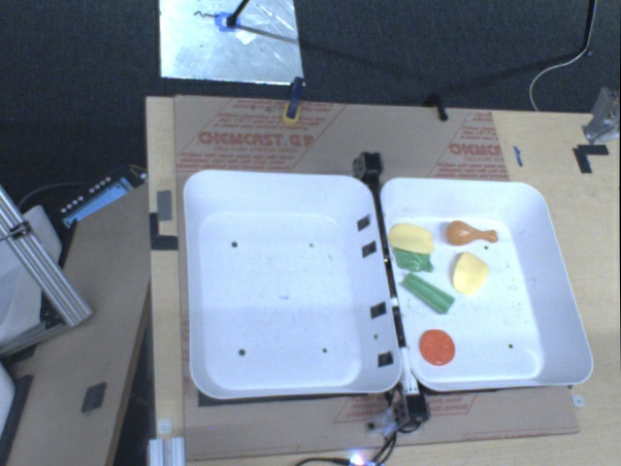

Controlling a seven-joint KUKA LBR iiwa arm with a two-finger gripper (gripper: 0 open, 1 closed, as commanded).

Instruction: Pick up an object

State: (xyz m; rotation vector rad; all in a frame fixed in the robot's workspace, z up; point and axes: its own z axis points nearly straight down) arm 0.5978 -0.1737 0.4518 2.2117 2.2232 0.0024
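All candidate objects lay in the right shallow white plastic bin (553,260), grouped toward its inner wall by the black hinge strip (391,280); the left shallow white plastic bin (209,260) held none. Items: a yellow corn-shaped toy (410,237) touching a small green leafy piece (414,259) below it; a brown drumstick-shaped toy (469,231), long axis roughly left-right; a pale yellow rounded wedge (471,273); a green elongated pod (428,292), long axis diagonal, upper-left to lower-right; a flat red disc (437,347), well apart from the rest. Gripper state: cannot tell. Judgement: the arm enters from the right, so the wedge and drumstick lie nearest its approach; the disc offers the clearest surroundings.
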